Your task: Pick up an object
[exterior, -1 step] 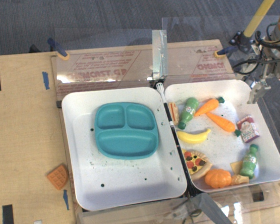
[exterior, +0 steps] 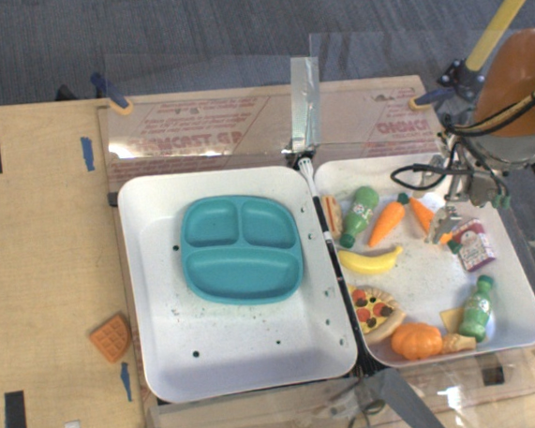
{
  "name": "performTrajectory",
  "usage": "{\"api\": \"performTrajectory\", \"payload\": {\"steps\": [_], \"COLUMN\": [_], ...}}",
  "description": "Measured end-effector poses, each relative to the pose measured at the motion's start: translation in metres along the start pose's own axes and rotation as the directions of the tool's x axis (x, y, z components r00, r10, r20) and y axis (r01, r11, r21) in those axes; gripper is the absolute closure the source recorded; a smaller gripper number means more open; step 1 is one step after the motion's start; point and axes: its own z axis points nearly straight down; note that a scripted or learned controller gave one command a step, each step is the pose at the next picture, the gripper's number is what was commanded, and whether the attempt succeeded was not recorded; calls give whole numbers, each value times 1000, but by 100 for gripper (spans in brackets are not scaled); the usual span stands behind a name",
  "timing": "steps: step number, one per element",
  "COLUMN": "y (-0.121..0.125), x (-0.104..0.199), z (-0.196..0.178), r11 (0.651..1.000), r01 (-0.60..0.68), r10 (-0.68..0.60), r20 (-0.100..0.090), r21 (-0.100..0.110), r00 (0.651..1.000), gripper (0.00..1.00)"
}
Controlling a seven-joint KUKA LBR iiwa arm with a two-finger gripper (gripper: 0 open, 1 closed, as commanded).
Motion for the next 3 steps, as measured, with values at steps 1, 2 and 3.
{"api": "performTrajectory", "payload": {"steps": [1,2,3], "y": [-10,32,41], "x": [-8,2,22], "z": [20,20,19], "r11": [999,999,1000], "r01": [-54,-33,6], "r10": [54,33,-6], "r20": [9,10,10], "r21": [2,0,3], "r00": [999,999,1000], "gripper": [0,0,0]}}
